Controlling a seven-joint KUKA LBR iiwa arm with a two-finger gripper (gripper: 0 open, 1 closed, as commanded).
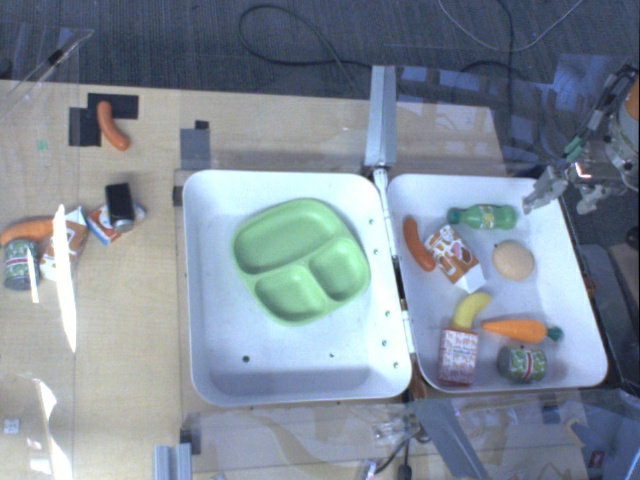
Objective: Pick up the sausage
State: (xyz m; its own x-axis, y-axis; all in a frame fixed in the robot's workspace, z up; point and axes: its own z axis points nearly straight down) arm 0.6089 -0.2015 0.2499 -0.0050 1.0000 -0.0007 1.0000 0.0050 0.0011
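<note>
At the far left of the frame, on the bare wooden bench, a few loose items lie scattered: a small can (18, 265) beside an orange carrot-like piece (27, 232), a little carton (103, 222), and higher up an orange sausage-shaped toy (113, 128) on a black patch. Moving right, the left bin (215, 368) holds a green divided plate (300, 259), roughly centred. Just past the divider, the right bin (590, 358) has the sausage (418, 243) lying along its left wall, upper part, just beside a small printed box (452, 252). Further right sit a green bottle (483, 216), a pale round bun (513, 261), a banana (470, 309), a carrot (517, 330), a red-and-white carton (458, 356) and a round can (523, 365). At the upper right edge the gripper (563, 190) hangs over the bin's top right corner, well apart from the sausage, its fingers spread with nothing between them.
</note>
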